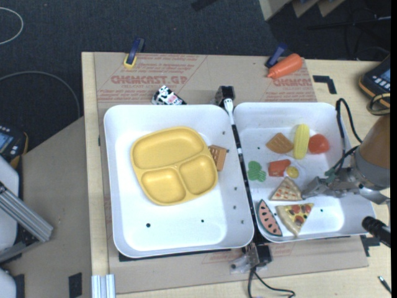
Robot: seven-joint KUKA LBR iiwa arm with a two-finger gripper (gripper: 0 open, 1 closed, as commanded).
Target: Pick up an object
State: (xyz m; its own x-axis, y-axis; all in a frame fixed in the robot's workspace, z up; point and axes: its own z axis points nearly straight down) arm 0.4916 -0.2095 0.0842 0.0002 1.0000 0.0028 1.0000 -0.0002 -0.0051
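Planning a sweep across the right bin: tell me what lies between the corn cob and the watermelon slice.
In the camera view, between the corn cob and watermelon slice lie a red piece and a pizza slice.

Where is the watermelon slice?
The watermelon slice lies in the right bin, at its front left corner, just left of a pizza slice and below the green toy.

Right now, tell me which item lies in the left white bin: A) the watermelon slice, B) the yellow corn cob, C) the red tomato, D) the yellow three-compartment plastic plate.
D: the yellow three-compartment plastic plate sits in the left white bin, while the corn, watermelon slice and tomato all lie in the right white bin.
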